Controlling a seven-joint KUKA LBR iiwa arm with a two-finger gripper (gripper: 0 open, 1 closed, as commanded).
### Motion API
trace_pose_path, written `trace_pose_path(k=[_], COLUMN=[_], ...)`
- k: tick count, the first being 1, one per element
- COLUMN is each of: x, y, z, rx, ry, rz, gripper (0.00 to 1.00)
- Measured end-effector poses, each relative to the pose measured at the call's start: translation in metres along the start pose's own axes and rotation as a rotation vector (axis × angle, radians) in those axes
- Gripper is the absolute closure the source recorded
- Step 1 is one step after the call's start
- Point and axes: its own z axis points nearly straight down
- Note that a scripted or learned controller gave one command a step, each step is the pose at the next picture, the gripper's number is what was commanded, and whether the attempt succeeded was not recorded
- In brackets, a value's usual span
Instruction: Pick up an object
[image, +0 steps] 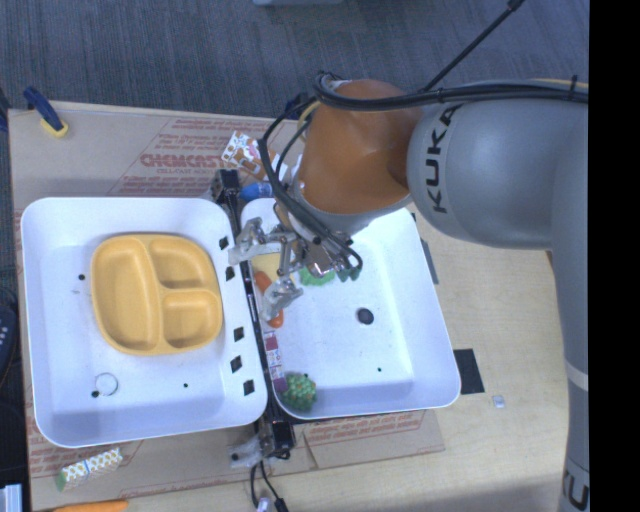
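Looking down at a slant, we see two shallow white bins side by side on a cardboard-covered table (480, 440). The left bin (50, 400) holds a yellow compartment plate (155, 292) and a small clear ring (105, 383) near its front. The right bin (420, 330) holds several small things: an orange piece (270, 318) close to the shared divider, a green item (322, 277) beneath the metal tool parts, a dark round dot (365, 317) toward the middle, and a green speckled ball (298, 390) at the front-left corner.

The grey arm w/ its orange band (350, 150) reaches in from the right; the pincer (285, 285) hangs low over the right bin's left side, just above or beside the orange piece. We can't tell whether its fingers are apart or together, as the wrist and cabling hide the tips, and we see nothing clearly held.

Risks, as we judge them:
- The likely target, the orange piece, sits tight against the bin wall, so one finger may strike the divider rather than pass around it.
- Orange and green items lie close together; the pincer may nudge one while closing on the other.
- Small, low things may slip out on the lift.
- Loose cables (290, 130) near the wrist could snag.
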Motion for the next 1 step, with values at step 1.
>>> trace_pose_path(k=[1], x=[0.0205], y=[-0.0549], z=[-0.0003], rx=[0.002], ry=[-0.003], rz=[-0.226], gripper=[0.0])
